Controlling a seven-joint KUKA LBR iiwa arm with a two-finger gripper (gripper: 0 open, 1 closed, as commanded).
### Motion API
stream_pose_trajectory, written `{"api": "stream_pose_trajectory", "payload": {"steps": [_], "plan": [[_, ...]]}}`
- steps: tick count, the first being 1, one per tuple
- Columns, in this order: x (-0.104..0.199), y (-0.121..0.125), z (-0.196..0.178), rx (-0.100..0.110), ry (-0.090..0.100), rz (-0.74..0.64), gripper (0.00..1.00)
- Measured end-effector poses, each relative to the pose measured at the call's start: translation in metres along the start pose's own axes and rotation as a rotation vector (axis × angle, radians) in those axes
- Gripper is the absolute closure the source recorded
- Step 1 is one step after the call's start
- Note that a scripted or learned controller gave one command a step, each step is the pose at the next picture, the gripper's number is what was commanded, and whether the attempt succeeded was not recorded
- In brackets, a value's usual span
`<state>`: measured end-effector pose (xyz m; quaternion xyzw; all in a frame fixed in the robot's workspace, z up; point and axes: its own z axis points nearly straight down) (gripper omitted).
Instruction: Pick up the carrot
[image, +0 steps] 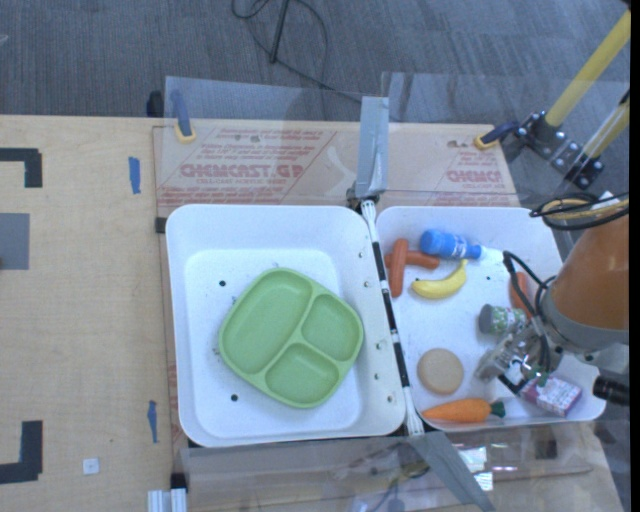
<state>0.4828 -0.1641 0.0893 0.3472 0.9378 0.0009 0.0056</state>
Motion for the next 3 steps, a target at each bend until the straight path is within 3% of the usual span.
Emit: {"api": "stream_pose_trajectory", "payload": {"steps": [1,2,3], "plan": [[0.025,0.029,0.0,0.001,-0.002,0.562,1.0],[0.039,0.045,0.0,0.0,-0.005,1.008,1.0],[0.04,0.046,0.001,0.002,0.001,1.007,0.0]]}}
